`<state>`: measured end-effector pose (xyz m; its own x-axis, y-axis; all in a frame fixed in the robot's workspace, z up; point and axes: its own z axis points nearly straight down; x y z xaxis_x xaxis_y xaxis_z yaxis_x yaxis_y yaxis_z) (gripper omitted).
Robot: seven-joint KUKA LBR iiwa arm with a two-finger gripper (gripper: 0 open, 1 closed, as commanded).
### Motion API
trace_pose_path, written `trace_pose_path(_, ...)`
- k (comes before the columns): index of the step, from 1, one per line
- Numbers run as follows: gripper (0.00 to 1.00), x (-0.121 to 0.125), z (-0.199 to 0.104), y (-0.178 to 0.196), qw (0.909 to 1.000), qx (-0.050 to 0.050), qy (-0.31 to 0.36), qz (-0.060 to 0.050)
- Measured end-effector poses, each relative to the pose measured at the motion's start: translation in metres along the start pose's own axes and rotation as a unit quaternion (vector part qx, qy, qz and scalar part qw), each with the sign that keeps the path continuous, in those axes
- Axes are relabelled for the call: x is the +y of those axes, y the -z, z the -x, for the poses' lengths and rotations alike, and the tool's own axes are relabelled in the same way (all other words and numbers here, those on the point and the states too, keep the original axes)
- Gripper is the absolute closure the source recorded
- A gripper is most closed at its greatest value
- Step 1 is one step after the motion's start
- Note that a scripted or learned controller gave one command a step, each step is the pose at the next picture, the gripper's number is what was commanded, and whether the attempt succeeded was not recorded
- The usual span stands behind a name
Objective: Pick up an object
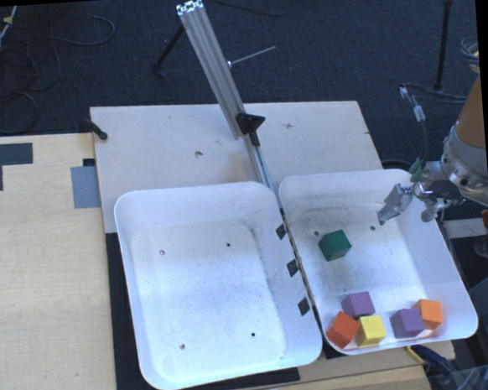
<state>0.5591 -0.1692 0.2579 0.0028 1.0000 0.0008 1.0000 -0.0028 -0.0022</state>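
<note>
A green cube (334, 244) lies alone near the middle of the right bin (394, 182). Along that bin's near edge sit several cubes: a red-orange one (342, 329), a purple one (358, 304), a yellow one (371, 330), a second purple one (405, 322) and an orange one (430, 312). My gripper (409, 202) hangs over the right bin's far right part, to the right of the green cube and apart from it. Its two fingers stand spread with nothing between them.
The left bin (204, 281) lies beside the right one, with black clips (293, 268) along the shared rim. A slanted aluminium rail (217, 70) rises behind the bins over a white board (173, 149). A wooden bench top (40, 273) extends to the left.
</note>
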Motion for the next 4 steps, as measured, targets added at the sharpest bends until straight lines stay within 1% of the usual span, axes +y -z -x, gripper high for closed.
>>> trace_pose_path(1, 0.0, 0.018, -0.024, -0.123, 1.0, 0.001, 0.003, -0.004)
trace_pose_path(2, 0.0, 0.03, -0.053, -0.148, 1.0, -0.001, 0.001, 0.001)
trace_pose_path(3, 0.0, 0.073, -0.069, -0.168, 1.0, 0.0, 0.003, 0.001)
trace_pose_path(4, 0.0, 0.096, -0.022, -0.168, 0.9997, 0.007, 0.004, -0.023)
